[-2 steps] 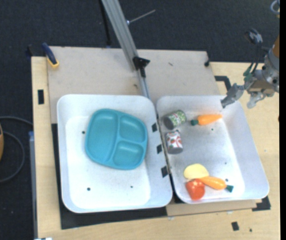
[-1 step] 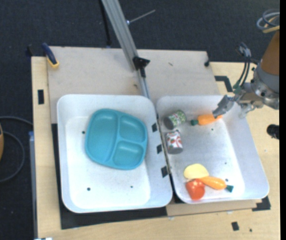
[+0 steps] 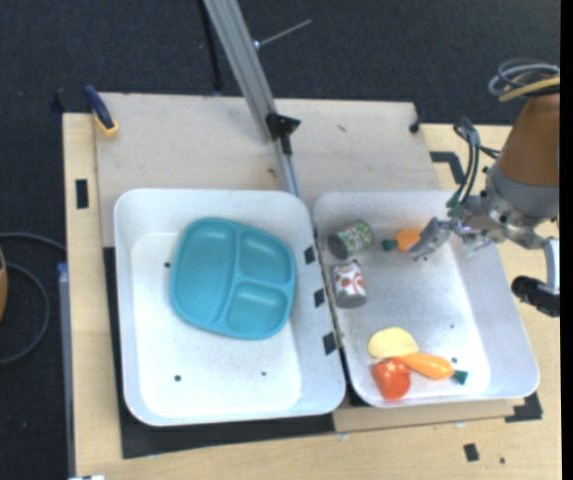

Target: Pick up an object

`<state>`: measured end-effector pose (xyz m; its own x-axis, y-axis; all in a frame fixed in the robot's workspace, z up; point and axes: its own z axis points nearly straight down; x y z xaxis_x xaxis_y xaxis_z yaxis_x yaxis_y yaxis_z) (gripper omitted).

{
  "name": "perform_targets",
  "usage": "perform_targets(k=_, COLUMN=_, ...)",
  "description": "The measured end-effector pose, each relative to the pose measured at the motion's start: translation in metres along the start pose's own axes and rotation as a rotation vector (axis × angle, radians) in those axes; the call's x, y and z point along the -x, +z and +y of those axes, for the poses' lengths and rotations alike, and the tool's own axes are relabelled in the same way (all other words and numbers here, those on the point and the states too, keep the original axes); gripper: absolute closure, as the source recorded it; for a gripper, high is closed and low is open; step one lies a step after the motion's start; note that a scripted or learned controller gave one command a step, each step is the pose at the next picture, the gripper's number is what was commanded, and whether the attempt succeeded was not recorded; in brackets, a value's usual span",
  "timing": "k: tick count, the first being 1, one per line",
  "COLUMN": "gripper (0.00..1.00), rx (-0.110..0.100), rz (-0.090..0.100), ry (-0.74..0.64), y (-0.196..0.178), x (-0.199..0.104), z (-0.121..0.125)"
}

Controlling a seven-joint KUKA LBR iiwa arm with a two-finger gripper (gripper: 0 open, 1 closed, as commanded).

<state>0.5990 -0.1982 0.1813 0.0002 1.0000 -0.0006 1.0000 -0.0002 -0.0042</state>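
Note:
My gripper [image 3: 433,240] hangs low over the far right part of the right bin [image 3: 496,318], on a grey arm with an orange band [image 3: 532,148]. A small orange object [image 3: 407,238] lies just to its left, very close or touching; I cannot tell which. Further left lie a green-grey can [image 3: 352,237] and a red and white can [image 3: 349,283]. At the bin's near side are a yellow fruit [image 3: 392,342], a red fruit [image 3: 392,379] and an orange carrot [image 3: 428,365].
The left bin [image 3: 146,368] holds a teal divided plate [image 3: 234,277]. A metal rail [image 3: 246,63] slants down to the bins' far edge. Cables and a black fitting [image 3: 536,293] sit at the right bin's right side.

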Motion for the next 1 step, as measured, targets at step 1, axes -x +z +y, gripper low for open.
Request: perform_targets(k=1, gripper=0.00, rx=0.003, rz=-0.001, ry=0.000, y=0.0427, x=-0.0011, z=0.0044)
